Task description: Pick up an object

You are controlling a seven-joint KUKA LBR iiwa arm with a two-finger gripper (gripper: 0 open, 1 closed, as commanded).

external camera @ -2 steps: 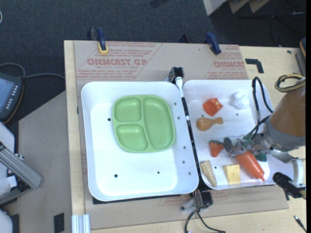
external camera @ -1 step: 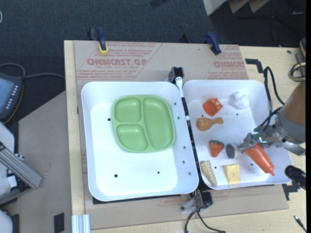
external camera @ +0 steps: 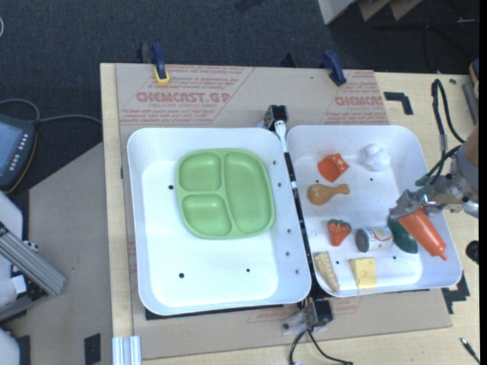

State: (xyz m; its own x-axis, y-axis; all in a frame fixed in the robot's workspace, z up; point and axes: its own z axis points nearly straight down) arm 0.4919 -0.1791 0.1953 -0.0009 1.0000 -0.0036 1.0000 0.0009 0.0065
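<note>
Dark carpet is seen around the counter [external camera: 122, 204], whose brown board top carries two shallow white bins side by side and is held by two blue clamps at its far edge. The left bin [external camera: 152, 280] is occupied by a green divided plate [external camera: 226, 192], which lies flat toward the bin's far half. The right bin [external camera: 403, 143] is scattered with small toy foods: a white ball-like piece [external camera: 374, 155] near the far side, an orange-red piece [external camera: 332, 166] beside it, a tan drumstick [external camera: 327, 194] just below that, a red strawberry-like piece [external camera: 338, 231], a small grey oval piece [external camera: 362, 239], a pale wedge [external camera: 326, 269] at the near left corner, and a yellow block [external camera: 364, 272] next to it. The gripper [external camera: 415, 204] is reached in from the right and is positioned over the right side of the right bin. An orange carrot with a green top [external camera: 421, 232] is seen directly beneath and touching the gripper, slanted toward the bin's near right corner. Whether the carrot is clasped or merely lying below the gripper cannot be told.
</note>
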